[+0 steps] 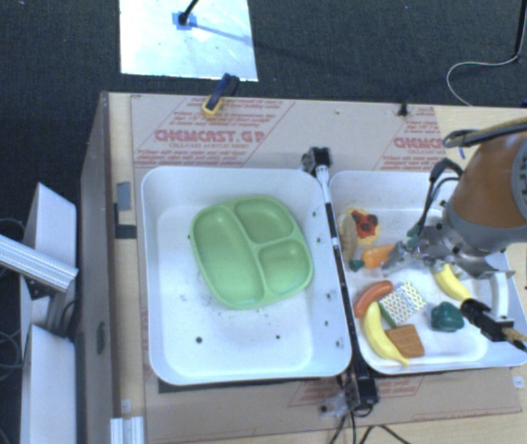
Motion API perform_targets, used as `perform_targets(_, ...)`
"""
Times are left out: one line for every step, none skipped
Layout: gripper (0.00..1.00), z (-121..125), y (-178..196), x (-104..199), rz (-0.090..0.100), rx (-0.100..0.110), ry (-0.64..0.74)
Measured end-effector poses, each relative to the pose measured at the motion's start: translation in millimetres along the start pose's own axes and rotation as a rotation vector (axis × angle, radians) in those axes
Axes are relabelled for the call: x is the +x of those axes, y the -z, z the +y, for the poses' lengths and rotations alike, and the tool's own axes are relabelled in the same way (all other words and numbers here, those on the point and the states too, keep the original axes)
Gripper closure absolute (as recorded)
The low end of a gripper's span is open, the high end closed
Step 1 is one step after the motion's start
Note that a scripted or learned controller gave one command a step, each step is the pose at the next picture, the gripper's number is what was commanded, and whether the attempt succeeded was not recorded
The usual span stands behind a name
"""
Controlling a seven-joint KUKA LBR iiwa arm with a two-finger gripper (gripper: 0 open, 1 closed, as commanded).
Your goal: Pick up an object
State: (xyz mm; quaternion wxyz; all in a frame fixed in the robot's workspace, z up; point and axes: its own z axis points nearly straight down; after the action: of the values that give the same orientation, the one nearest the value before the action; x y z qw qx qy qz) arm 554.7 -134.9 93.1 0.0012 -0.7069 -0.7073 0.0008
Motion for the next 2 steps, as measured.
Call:
perform_targets(0.00, 53, -8, 34, -0.015, 0.008, -0.004)
perform_targets(1.00, 56, 2, 39, -0.008, -0.002, -0.003)
